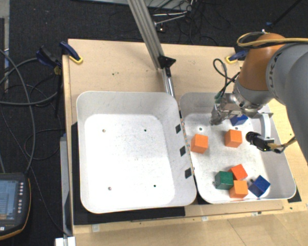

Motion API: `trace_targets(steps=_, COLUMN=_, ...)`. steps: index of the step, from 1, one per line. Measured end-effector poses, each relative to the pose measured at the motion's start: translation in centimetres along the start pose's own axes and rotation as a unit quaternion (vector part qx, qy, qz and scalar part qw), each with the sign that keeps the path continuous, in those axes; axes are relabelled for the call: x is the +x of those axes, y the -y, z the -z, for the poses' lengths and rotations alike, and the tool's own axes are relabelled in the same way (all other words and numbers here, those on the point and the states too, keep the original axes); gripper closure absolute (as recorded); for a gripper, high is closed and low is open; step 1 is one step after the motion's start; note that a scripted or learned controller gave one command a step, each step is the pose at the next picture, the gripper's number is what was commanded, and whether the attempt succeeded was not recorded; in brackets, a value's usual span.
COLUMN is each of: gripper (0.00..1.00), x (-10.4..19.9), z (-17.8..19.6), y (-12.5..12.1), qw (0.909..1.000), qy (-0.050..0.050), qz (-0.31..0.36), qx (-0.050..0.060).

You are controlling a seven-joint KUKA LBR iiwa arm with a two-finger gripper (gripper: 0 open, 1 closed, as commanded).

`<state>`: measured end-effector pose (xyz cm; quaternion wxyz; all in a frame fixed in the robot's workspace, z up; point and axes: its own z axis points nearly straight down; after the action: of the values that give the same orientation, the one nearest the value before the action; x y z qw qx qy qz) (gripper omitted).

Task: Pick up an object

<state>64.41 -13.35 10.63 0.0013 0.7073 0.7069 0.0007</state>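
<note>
the gripper (pixel 217 118) is hovering over the far end of the right bin (pixel 277 188), and whether its fingers are spread or pressed together is something i cannot tell from this slant. two orange cubes are sitting nearest it, one (pixel 199 143) by the bin's left wall and one (pixel 233 138) mid-bin. either is looking light, rigid and smooth-sided, so pinching across two flat opposite faces is likely suiting best.

Right bin (pixel 285 181) holds three orange cubes, a green cube (pixel 225 180) and two blue cubes; gripper (pixel 219 115) hovers at upper centre-right of frame.
</note>
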Motion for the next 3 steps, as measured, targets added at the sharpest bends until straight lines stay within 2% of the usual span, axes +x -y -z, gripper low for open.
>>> trace_targets(steps=1, gripper=1.0, x=0.5, z=4.4, y=-0.1, qw=1.0, qy=0.0, qz=0.002, qx=-0.002)
trace_targets(steps=2, gripper=1.0, x=0.5, z=10.9, y=-0.6, qw=1.0, qy=0.0, qz=0.002, qx=-0.003)
trace_targets(steps=3, gripper=1.0, x=0.5, z=14.2, y=-0.8, qw=1.0, qy=0.0, qz=0.002, qx=-0.002)
